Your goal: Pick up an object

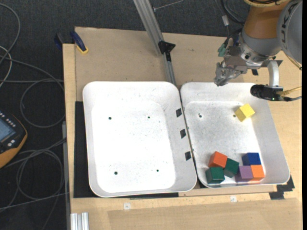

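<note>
Gripper (223, 76) hangs over the far rim of the right bin (276, 128), its fingers drawn close together with nothing between them. A yellow block (245, 112) lies alone to its right and nearer, with bare floor all round it. Six more blocks crowd the near right corner: orange block (219, 159), two green, blue, purple, another orange. Left bin (91, 128) sits alongside.

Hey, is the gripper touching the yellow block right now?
Apart. The camera view shows the gripper above the right bin's far rim, with bare white bin floor between it and the yellow block.
</note>
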`<state>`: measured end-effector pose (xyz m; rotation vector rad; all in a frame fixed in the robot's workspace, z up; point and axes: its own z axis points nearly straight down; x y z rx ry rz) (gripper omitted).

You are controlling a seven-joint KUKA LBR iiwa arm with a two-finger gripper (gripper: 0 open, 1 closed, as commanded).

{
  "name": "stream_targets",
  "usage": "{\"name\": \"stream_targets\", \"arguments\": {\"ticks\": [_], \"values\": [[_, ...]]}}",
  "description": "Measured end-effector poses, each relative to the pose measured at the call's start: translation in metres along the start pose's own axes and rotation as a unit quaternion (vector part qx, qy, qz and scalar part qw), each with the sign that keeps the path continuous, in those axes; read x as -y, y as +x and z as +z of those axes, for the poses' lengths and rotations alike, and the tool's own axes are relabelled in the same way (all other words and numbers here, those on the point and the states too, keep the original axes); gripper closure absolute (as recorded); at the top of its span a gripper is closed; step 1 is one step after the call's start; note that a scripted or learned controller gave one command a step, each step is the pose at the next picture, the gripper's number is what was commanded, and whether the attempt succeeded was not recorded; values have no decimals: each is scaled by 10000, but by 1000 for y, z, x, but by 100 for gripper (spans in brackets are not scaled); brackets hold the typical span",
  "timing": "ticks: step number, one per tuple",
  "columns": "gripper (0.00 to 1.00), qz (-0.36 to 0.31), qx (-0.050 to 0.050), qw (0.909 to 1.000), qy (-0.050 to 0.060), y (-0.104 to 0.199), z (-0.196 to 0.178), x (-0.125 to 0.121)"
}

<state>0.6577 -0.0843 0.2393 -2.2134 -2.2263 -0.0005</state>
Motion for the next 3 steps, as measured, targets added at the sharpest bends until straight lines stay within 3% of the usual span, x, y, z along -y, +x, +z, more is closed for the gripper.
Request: {"name": "stream_targets", "arguments": {"ticks": [3], "values": [[100, -3, -4, 10000, 4, 159, 12, 1]]}}
